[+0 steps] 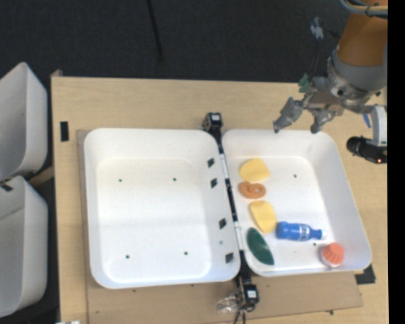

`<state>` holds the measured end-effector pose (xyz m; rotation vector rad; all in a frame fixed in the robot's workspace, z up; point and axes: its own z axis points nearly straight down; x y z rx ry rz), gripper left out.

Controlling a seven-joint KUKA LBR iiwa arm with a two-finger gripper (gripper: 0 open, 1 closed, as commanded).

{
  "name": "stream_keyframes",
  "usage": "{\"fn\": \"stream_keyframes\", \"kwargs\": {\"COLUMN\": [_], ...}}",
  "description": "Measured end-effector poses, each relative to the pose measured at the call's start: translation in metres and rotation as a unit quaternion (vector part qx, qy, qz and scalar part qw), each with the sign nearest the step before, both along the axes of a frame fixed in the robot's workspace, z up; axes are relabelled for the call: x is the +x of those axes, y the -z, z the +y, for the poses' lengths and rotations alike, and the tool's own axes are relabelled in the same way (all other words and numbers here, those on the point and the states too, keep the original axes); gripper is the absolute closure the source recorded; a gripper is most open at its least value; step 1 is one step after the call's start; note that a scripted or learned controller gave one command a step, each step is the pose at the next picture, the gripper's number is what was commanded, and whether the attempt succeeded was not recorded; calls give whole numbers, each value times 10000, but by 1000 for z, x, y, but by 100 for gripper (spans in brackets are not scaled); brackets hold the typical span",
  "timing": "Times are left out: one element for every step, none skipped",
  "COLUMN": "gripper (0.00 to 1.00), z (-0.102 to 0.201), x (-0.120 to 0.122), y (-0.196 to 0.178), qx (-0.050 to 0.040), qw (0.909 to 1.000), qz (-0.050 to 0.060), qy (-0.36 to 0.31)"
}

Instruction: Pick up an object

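My gripper hangs open above the far rim of the right bin, its two fingers spread apart with nothing between them. Inside that bin lie a yellow piece, an orange ring-shaped piece, a second yellow piece, a dark green oval, a blue bottle on its side, and an orange-red ribbed piece at the near right corner. All of these sit well in front of the gripper, toward the near side.
The left bin stands beside the right one, joined by a divider with black clips. White moulded shapes stand off the bench at the left. The bench's wooden edge runs behind both bins.
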<state>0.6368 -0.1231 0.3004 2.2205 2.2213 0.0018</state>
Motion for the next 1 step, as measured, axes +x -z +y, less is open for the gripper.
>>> {"fn": "stream_keyframes", "kwargs": {"gripper": [0], "z": [45], "x": [-66], "y": [94], "qx": [11], "qw": [10000], "qz": [66], "qy": [-1]}}
